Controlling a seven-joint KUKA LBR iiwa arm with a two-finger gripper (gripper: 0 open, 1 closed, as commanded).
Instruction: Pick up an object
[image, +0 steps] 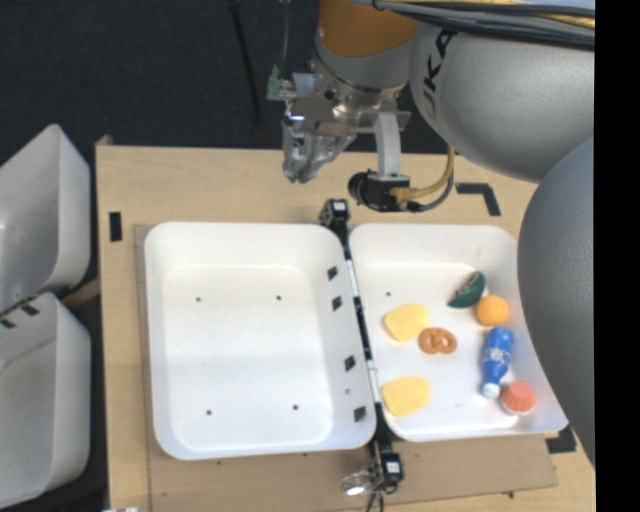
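My gripper (303, 160) hangs high above the bench's back edge, beyond the top of the left bin (160, 300), with nothing visible between its fingers. The right bin (420, 245) holds several objects: a pale yellow piece (405, 322), a second yellow piece (406, 395), a brown pretzel (437, 341), an orange ball (492, 311), a dark green piece (467, 291), a blue and white bottle (495, 361) and a red round piece (518, 398). All lie far from the gripper.
A black clip divider (350, 320) runs between the two bins. The grey arm (560, 150) covers the upper right and overhangs the right bin's edge. White shapes (40, 300) stand off the bench's left side.
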